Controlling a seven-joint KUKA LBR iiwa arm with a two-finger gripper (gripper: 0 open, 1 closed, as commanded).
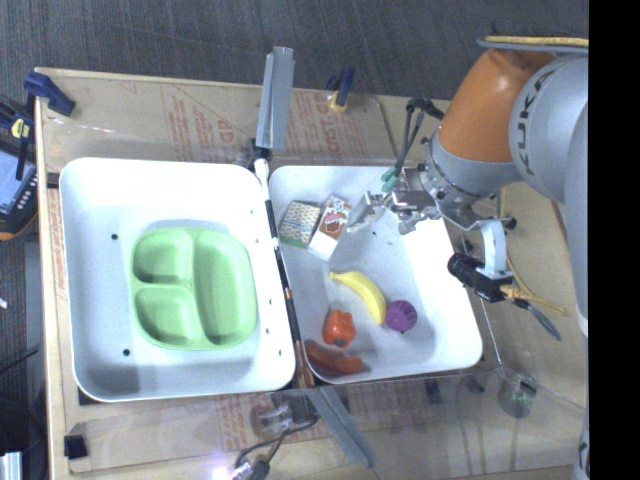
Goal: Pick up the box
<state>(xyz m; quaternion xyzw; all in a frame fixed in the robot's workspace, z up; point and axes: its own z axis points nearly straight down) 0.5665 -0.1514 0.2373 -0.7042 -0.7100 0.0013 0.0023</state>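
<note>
We saw the arm (520, 98) reaching in over the right bin (455, 313), with the gripper (385, 211) hanging above that bin's upper part. Whether its fingers were spread or closed we could not tell; the metal parts at the wrist blurred together, and nothing showed between them.

The box (329, 225) lay just beside the gripper, on its left and slightly nearer the camera's lower edge, resting on the bin floor. It was a small carton, white with red print, and its long axis ran at a slant, from upper right near the gripper down to lower left. Its upper end seemed almost under the gripper's tip, though we could not say whether they touched. In our judgement the coming move was a short shift left and a descent, with the fingers turned to close across the carton's narrow width.

Directly beyond the box, further left of the gripper, a second flat packet (299, 223) with green print lay touching or nearly touching it, close to the bin's left wall. That neighbour looked to us the main hindrance: a finger coming down on that side would have little room.

Below the gripper, well apart from the box, lay a banana (362, 293), a purple fruit (401, 315), a red pepper (339, 328) and a reddish sausage-like piece (335, 360). The left bin (85, 298), far to the gripper's left, held a green divided tray (194, 288).
</note>
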